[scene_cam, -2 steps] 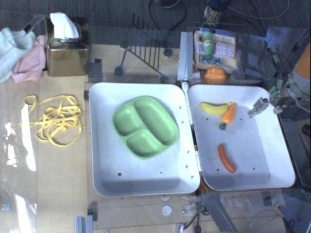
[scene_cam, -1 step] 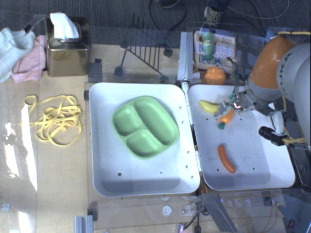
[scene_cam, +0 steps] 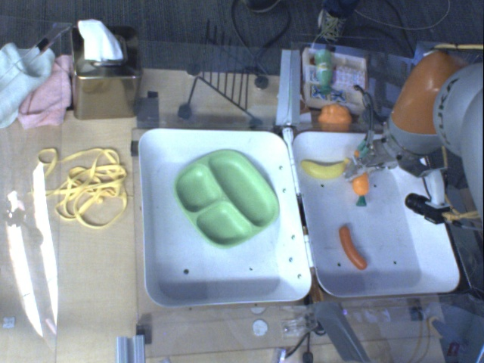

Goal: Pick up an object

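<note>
Camera view: left bin (scene_cam: 159,278) holds green plate (scene_cam: 226,197); right bin (scene_cam: 408,274) holds banana (scene_cam: 324,169), carrot (scene_cam: 361,186), sausage (scene_cam: 352,247).

We see smooth white plastic bins (scene_cam: 227,290); a glossy green plastic divided plate (scene_cam: 226,197); a matt wooden bench (scene_cam: 83,278); soft cloth (scene_cam: 30,82) at its far left corner; a shiny metal tissue box (scene_cam: 104,89).

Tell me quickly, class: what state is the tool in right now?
Tool: low in the right bin, by the banana and carrot; open or closed cannot be told, and no hold shows.
</note>
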